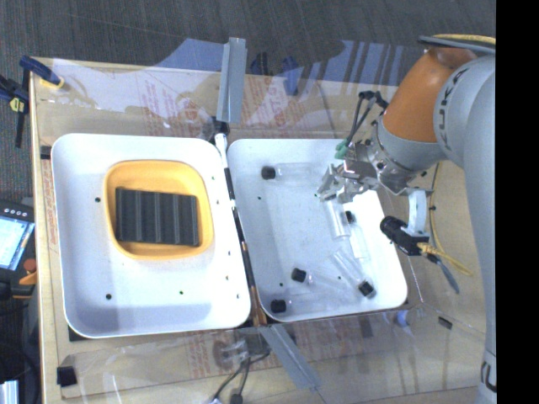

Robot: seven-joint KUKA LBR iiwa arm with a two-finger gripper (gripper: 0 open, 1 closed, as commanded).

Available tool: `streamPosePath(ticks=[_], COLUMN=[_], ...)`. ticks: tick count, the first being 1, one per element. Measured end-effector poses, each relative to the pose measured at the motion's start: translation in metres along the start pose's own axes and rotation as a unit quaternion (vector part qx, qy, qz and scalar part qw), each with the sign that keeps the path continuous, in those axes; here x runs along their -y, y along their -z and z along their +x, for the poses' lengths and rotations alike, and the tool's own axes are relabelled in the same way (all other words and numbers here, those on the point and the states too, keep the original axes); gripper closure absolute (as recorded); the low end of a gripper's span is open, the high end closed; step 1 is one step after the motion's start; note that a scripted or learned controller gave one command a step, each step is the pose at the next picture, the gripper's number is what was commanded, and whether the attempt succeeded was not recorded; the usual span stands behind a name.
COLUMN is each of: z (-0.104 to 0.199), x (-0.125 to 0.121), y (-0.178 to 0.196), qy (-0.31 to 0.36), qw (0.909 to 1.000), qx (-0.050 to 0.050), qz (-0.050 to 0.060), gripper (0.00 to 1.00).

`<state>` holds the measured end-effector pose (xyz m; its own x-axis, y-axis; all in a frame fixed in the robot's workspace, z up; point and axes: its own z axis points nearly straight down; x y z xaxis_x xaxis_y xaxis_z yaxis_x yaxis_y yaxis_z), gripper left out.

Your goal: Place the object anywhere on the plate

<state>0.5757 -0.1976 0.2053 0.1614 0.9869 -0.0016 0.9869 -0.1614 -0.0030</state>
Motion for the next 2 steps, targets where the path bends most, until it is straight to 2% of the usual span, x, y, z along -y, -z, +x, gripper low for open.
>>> streamPosePath(ticks=[1,2], z=[0.047,0.093], x=[-0.002,-0.005], y=[0.011,0.023], qy=[0.039,0.163], qw=[0.9992,0.9867], qx=[-0.001,0.0], qz=[0.0,-0.001], gripper=[1.0,1.0])
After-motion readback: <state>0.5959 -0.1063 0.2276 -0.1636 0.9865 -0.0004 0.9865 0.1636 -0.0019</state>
